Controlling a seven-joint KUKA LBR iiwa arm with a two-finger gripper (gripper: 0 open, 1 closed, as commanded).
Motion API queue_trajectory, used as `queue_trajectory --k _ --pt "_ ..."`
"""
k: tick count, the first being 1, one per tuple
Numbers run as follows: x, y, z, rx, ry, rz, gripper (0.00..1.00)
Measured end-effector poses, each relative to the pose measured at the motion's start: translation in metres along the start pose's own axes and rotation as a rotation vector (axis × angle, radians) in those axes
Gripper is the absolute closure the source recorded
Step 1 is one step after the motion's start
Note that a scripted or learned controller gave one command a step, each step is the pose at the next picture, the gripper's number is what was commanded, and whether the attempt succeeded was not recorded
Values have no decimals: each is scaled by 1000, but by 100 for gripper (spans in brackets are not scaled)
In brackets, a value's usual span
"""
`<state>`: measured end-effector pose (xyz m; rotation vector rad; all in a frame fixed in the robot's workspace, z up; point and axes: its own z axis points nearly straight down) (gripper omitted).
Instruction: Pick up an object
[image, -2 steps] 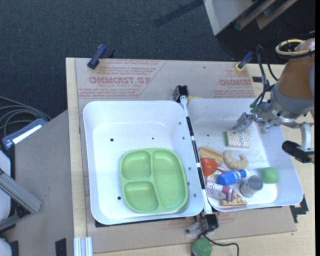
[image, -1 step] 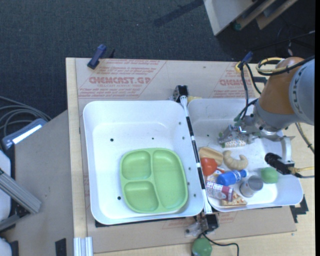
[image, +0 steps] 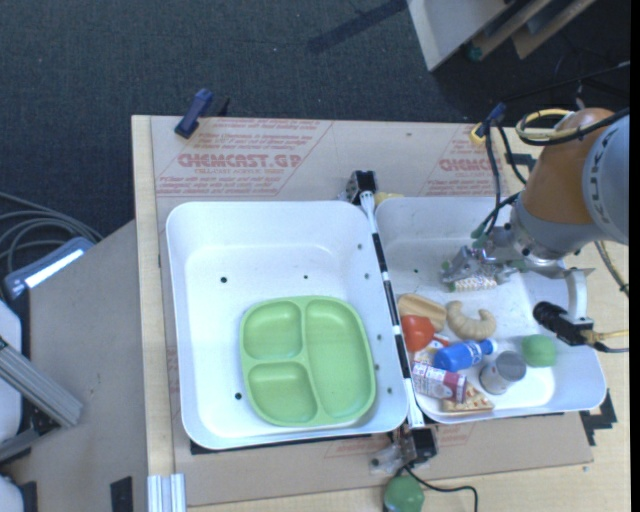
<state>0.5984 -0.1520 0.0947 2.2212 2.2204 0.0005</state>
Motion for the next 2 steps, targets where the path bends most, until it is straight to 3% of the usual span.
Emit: queue_trajectory --k 1,2 --pt "68 -37 -91 -1 1 -2 100" --pt "126 -73 -138 1 1 -2 100"
